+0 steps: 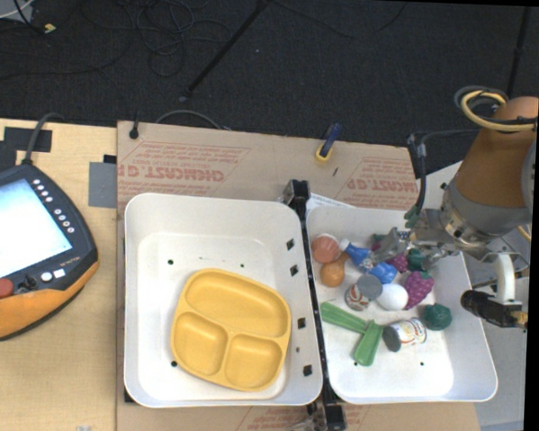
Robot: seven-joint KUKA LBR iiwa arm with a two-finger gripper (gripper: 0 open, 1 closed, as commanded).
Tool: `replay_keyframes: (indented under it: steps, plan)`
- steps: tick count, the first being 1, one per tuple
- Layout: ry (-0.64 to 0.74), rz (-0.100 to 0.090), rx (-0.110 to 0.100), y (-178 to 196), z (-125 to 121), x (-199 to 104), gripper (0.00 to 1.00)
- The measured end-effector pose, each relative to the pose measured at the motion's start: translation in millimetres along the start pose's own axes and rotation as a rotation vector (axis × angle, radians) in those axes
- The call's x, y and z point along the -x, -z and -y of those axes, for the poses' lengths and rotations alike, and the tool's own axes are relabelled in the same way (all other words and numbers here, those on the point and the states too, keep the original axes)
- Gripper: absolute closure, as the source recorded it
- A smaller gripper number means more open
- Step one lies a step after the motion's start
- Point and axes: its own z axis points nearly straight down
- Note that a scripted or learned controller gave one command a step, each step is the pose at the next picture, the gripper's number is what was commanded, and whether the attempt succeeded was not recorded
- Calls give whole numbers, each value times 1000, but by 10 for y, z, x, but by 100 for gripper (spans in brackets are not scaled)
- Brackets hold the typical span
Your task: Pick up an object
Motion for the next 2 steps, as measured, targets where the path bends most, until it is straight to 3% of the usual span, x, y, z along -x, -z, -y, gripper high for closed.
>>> replay_keyframes:
  steps: [1,2]
  plan:
    - [0,0,2,-997,417,758,0]
    - [-8,-1,0,-906,429,786,100]
